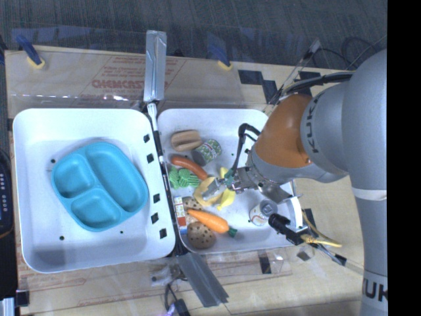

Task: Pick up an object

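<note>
A: Start at the left. What sits in the left bin [33, 176]?

B: Just 1 blue divided tray [99, 184], lying flat. Nothing there matters for the grasp.

A: And the right bin [217, 118]?

B: That holds the clutter. From its left side: a green toy [179, 177], a brown bun-shaped piece [186, 139] near the back, an orange sausage-like piece [188, 165], a carrot [208, 221] toward the front with a brown speckled ball [200, 237] just beside it, a small green can [210, 151], and a yellow banana [216, 191] in the middle.

A: Where is the claw [231, 181]?

B: Low in the right bin, right at the banana's right end. Whether it is apart or together, I cannot tell; the wrist and the yellow toy crowd that spot.

A: So which step is this?

B: I judge it the reach-and-close step, with the banana as the likely target. Nothing looks lifted yet.

A: What does the next move need?

B: A firm closure on the banana alone, then a straight lift, since the neighbours lie close enough to snag or get dragged.
</note>
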